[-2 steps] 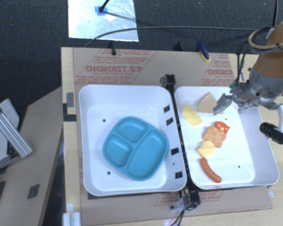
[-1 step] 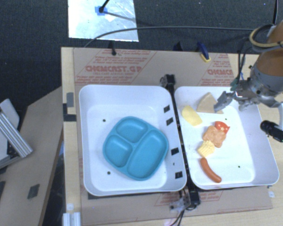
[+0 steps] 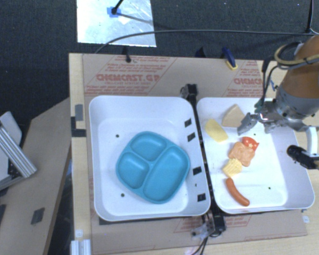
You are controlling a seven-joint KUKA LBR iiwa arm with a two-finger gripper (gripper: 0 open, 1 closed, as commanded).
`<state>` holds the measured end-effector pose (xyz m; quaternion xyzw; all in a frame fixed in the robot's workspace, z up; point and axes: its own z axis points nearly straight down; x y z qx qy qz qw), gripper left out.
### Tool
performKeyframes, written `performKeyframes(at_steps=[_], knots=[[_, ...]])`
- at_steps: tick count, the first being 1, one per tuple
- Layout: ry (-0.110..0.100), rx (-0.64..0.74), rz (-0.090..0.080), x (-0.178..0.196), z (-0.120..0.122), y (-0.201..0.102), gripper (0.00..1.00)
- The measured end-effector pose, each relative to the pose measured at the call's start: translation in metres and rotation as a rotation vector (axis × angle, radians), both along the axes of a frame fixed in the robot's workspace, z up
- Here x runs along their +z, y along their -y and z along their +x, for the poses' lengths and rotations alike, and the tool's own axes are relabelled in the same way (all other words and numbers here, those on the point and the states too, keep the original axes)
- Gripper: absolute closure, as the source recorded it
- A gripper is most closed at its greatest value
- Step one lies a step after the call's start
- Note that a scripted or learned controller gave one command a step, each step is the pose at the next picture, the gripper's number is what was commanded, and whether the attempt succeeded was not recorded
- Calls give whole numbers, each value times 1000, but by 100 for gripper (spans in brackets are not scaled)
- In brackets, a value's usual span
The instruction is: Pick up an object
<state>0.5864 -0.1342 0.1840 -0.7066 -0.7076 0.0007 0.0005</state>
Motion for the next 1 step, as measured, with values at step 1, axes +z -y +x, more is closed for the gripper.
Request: performKeyframes(at_steps=[1], knots=[[-1, 0, 1, -58, -7, -6, 0]])
